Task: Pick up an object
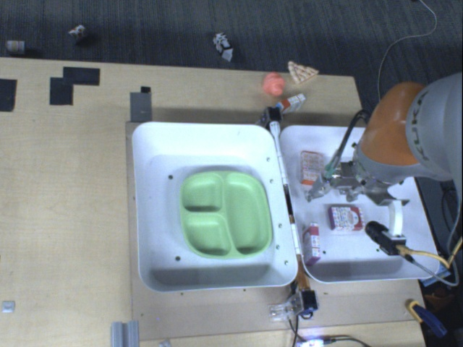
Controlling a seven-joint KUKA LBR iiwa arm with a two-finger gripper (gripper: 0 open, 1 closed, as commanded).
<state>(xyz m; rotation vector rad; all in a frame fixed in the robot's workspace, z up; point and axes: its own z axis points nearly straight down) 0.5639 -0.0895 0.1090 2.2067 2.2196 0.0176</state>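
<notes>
Tabletop (65,215) of pale wood carries two white bins side by side. Left bin (155,215) holds a green compartment plate (226,213), lying flat at its centre. Right bin (412,259) holds three small packets: one pale packet (311,166) near the far wall, one red packet (345,217) at the centre, one dark red packet (312,241) by the near-left wall. The hand (325,181) hangs low between the pale and red packets; whether it is wide or narrow cannot be told. The grey arm (434,132) with orange band enters from the right. Beyond the tabletop lies dark carpet (181,13) with scattered small items.
</notes>
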